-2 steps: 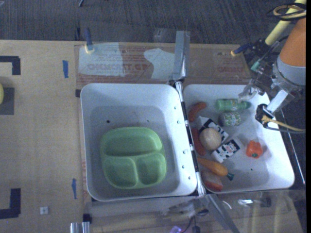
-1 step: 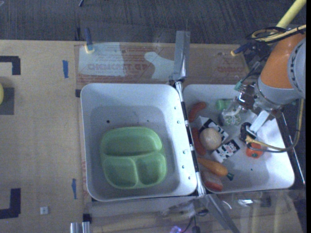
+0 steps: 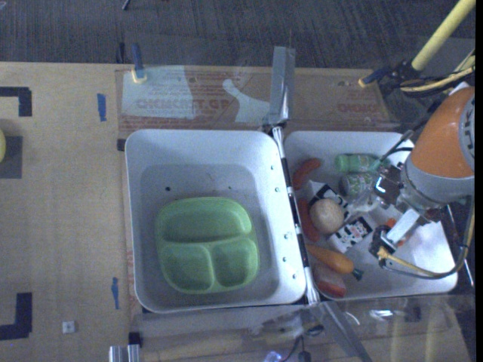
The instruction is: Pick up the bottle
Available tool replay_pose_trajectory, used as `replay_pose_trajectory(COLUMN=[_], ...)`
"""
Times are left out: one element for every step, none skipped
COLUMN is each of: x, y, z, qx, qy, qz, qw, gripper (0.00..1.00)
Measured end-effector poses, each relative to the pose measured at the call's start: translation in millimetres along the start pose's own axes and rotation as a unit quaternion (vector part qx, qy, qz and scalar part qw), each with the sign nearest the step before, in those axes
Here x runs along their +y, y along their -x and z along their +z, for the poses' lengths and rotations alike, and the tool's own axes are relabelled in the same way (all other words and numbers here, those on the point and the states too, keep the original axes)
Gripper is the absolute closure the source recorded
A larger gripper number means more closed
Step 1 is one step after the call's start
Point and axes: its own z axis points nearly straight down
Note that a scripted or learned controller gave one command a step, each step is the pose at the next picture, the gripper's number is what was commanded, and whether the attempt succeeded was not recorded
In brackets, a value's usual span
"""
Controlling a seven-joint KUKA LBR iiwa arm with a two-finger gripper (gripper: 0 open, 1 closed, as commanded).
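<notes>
What worries me from where I stand is the crowding. The small green translucent plastic bottle (image 3: 358, 161) lies on its side against the far wall of the right-hand shallow white bin (image 3: 432, 252). A pale greenish, can-like thing (image 3: 356, 184) sits just beside it on the near side, and a red sausage (image 3: 306, 172) lies near its left end. A descent slightly off line could land on the can instead, or nudge the bottle so that it rolls along the wall. Round and smooth as it looks, I'd expect it to slip out of any grip that catches it off-centre. The wall also leaves little room on the bottle's far side.

The end effector (image 3: 385, 190) hangs under the orange-banded wrist, over the right part of that same bin. I cannot tell whether it is open or closed, nor make out anything held in it. The bottle lies just to its left and a little farther back, near but apart. The can is closer to it than the bottle is.
</notes>
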Motion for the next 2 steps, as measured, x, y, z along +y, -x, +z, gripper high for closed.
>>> replay_pose_trajectory(x=[-14.9,65.5], y=[-20.9,-34.6], z=[16.2,7.4], qx=[0.000,0.000], qy=[0.011,0.003], qz=[-0.005,0.044], qw=[0.9999,0.9990], gripper=[0.00,0.00])
